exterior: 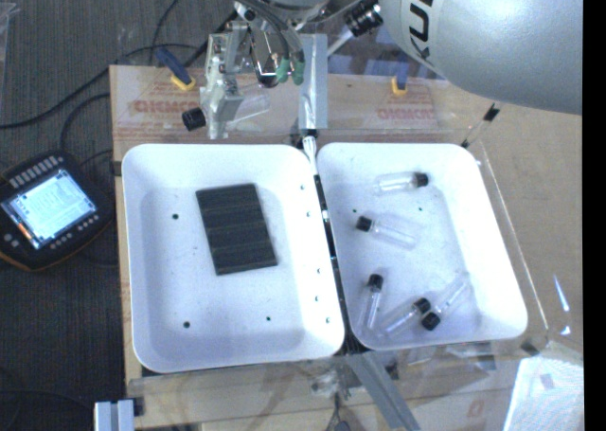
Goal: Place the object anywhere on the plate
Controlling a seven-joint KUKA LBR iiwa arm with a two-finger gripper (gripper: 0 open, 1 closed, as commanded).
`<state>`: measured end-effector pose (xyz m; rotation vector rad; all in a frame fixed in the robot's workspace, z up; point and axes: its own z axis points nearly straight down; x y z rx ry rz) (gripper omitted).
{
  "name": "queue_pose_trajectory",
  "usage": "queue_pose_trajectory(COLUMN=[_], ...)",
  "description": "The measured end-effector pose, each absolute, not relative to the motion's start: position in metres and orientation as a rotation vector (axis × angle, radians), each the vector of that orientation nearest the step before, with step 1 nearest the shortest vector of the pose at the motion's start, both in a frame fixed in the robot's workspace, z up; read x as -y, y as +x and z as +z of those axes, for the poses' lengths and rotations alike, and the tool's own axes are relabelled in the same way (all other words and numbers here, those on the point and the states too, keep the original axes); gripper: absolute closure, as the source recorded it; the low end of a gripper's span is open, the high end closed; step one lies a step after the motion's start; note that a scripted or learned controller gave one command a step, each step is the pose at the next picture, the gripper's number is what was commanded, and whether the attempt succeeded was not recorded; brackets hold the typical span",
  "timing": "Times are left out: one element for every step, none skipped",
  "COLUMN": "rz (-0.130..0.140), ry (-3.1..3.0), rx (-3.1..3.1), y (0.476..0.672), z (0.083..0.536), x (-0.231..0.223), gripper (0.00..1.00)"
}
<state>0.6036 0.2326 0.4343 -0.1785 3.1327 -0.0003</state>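
Note:
A dark ribbed rectangular plate lies flat in the middle of the left white bin. My gripper hangs high over the bench just behind that bin's far rim. Its fingers are shut on a clear vial with a black cap. The vial lies crosswise, cap sticking out to the left. The plate is well below and toward the near side of the gripper. Several more clear, black-capped vials lie scattered in the right bin.
A grey metal post stands at the back where the two bins meet, just right of the gripper. Clamps sit on the bench's far edge. A teach pendant lies on the floor at the left. The arm's body fills the upper right.

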Motion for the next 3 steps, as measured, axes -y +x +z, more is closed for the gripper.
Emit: queue_pose_trajectory(rz=[0.0,0.0,0.0], ry=[-0.348,-0.461,-0.577], rx=[-3.121,-3.103,-3.085], y=[0.648,0.669,0.628], z=[0.333,0.345,0.376], x=[-0.233,-0.233,-0.232], gripper=[1.0,1.0,1.0])
